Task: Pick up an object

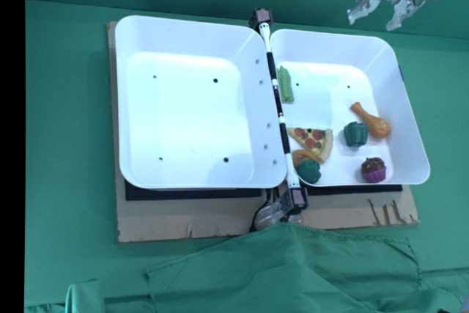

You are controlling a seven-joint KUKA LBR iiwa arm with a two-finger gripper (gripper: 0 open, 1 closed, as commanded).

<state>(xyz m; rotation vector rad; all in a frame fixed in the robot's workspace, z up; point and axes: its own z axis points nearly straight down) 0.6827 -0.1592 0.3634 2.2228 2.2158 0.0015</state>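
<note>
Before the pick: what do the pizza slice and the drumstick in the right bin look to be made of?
Pizza slice: looks like moulded plastic toy food, with flat painted red toppings and a fairly matte surface. Drumstick: probably smooth hard plastic, uniform orange with a slight sheen. Both are small in the view, so rubber or foam can't be ruled out.

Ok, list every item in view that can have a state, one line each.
tool: raised above the far edge of the right bin, fingers spread open, holding nothing
green stick: lying flat by the divider
drumstick: lying on its side
green pepper: resting on the bin floor
pizza slice: lying flat
cupcake: upright
right bin: holds all the food
left bin: resting flat
</note>
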